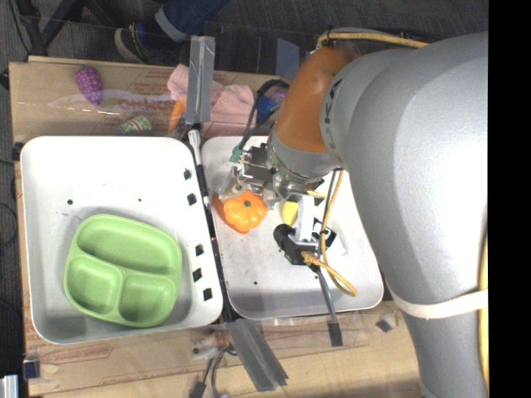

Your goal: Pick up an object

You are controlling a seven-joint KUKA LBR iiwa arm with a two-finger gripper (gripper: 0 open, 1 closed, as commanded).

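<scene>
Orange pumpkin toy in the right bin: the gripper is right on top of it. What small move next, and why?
Probably a short straight descent, then close. The gripper sits just above the orange pumpkin toy in the right bin, and nothing shows between its fingers yet. A yellow piece lies close beside the toy, so avoid drifting right.

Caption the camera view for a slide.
KUKA arm's gripper lowered over an orange toy pumpkin in the right bin; green divided plate in the left.

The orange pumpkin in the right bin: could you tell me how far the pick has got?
Done: the arm has reached the right bin, its gripper just above the orange pumpkin. In hand: nothing visibly gripped. Left: close on the pumpkin, which rests on the bin floor, and lift it.
</scene>
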